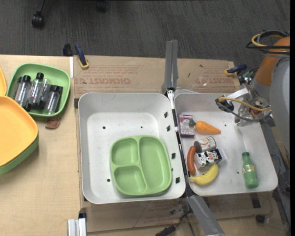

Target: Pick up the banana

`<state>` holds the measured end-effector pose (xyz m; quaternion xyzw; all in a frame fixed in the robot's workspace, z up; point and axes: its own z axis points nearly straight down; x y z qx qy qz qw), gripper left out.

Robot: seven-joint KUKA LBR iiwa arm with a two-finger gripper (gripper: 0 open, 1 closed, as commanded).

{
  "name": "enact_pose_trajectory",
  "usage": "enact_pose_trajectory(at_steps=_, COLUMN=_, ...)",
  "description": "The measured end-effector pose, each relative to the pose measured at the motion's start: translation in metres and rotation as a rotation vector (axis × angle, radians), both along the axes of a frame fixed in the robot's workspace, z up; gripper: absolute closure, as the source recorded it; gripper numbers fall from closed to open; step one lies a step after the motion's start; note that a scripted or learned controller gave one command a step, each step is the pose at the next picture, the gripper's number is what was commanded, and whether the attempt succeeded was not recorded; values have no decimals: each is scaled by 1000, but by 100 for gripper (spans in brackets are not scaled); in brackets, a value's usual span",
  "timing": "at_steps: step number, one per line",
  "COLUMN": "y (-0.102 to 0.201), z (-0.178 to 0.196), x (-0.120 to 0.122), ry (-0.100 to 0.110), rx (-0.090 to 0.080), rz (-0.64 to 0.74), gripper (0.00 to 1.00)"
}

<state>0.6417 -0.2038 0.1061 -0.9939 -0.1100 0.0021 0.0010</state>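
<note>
banana [206,175] at near edge of right bin [230,154], gripper [242,113] well apart

Along the top of your frame runs a dark grey carpeted floor [138,23]. A black chair caster [38,19] stands on it at the upper left, and part of a second caster [100,6] cuts the top edge. Below the floor you look down on a pale wooden bench [41,198]. A brown cardboard sheet [120,76] with red print lies flat on it, with a blue and yellow clamp [81,56] at its upper left corner and a matching clamp [234,70] at its upper right. The light is even and the shadows are soft.
</note>
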Motion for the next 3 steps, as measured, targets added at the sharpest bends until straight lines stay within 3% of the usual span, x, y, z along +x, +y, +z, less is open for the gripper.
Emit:
enact_pose_trajectory(at_steps=1, y=-8, z=-15, x=-35, ry=0, rx=0, rz=-19, gripper=100)
enact_pose_trajectory(at_steps=2, y=27, z=117, x=11, ry=-1, rx=-2, rz=-16, gripper=100)
enact_pose_trajectory(at_steps=3, y=-14, z=14, x=-42, ry=0, rx=0, rz=-6, gripper=100)
